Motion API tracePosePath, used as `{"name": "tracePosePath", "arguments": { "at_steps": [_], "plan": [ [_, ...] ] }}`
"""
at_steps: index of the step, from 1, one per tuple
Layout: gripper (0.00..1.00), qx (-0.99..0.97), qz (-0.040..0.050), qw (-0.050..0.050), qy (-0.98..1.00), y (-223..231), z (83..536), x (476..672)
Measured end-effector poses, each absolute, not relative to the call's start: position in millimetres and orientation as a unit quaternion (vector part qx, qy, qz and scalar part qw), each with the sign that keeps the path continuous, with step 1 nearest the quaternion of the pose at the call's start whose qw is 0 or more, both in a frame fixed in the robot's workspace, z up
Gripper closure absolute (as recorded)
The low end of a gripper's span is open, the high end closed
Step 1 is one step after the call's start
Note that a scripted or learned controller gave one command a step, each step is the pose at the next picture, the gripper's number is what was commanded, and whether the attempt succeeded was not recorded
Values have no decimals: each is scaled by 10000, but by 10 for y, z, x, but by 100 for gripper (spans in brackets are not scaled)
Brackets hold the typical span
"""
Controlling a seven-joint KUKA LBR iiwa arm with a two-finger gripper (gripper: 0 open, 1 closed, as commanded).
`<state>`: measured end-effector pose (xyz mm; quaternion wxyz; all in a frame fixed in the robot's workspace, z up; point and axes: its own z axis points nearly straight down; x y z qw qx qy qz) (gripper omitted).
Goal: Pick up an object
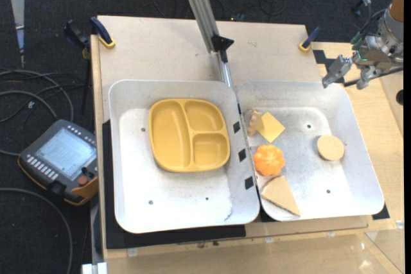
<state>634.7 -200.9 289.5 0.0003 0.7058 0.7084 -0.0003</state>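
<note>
Gripper hangs above the right bin's far corner, fingers spread, grasping nothing. Risk: the round biscuit lies flat and may slip a pinch.

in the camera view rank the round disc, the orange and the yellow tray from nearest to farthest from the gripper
From the gripper, at the right bin's far right corner:
1. Round tan disc, right side of the right bin.
2. Orange, left part of the right bin, by the divider.
3. Yellow tray, in the left bin.
</note>
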Motion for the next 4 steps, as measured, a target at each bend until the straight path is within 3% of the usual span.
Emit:
{"name": "tracePosePath", "arguments": {
  "at_steps": [1, 4],
  "plan": [
    [0, 7058, -6, 5, 7084, -2009, 2894, 6347],
    [0, 7070, -12, -13, 7072, -1943, 1377, 6263]
  ]
}}
